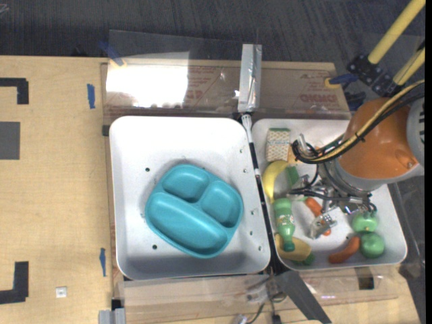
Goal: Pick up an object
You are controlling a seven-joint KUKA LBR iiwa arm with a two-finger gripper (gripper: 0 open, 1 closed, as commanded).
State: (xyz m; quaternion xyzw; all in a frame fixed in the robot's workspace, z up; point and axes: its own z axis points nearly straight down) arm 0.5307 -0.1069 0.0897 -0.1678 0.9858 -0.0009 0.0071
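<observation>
Tool (324, 216) is hanging low inside the right shallow white plastic bin (398, 238), w/ small toy foods crowding round it: green plastic bottle (284, 223) at 9 o'clock, green apple (365, 222) at 3. Can't tell if it's grasping anything; pick probably not done yet.

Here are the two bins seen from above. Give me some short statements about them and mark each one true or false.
1. The blue tray lies in the left bin. True.
2. The arm reaches over the left bin. False: it is over the right bin.
3. The banana lies in the right bin. True.
4. The blue tray has one compartment. False: it has three.
5. The green apples lie beside the tray. False: they lie in the right bin.
</observation>
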